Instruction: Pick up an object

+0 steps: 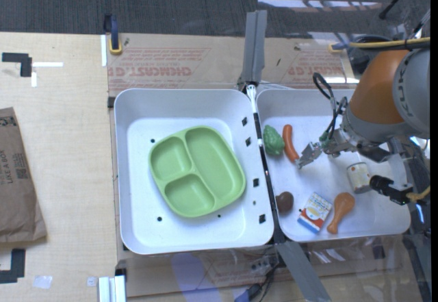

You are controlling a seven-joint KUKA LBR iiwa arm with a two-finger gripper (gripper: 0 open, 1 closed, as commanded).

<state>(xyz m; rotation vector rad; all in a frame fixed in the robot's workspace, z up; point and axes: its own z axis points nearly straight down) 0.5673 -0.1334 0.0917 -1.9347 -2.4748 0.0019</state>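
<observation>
In the right bin (311,107) lie a green leafy vegetable (273,140), an orange-red sausage (290,142), a brown round object (285,201), a small colourful box (315,211) and an orange drumstick-shaped object (340,210). My gripper (308,155) hangs over the middle of this bin, just right of the sausage, fingers pointing left. Nothing shows between its fingers. The grey arm with its orange band (378,92) reaches in from the right.
The left bin (137,116) holds a green three-compartment plate (197,170). A brown paper bag (17,177) lies on the bench at far left. A grey divider post (254,47) stands behind the bins' shared wall.
</observation>
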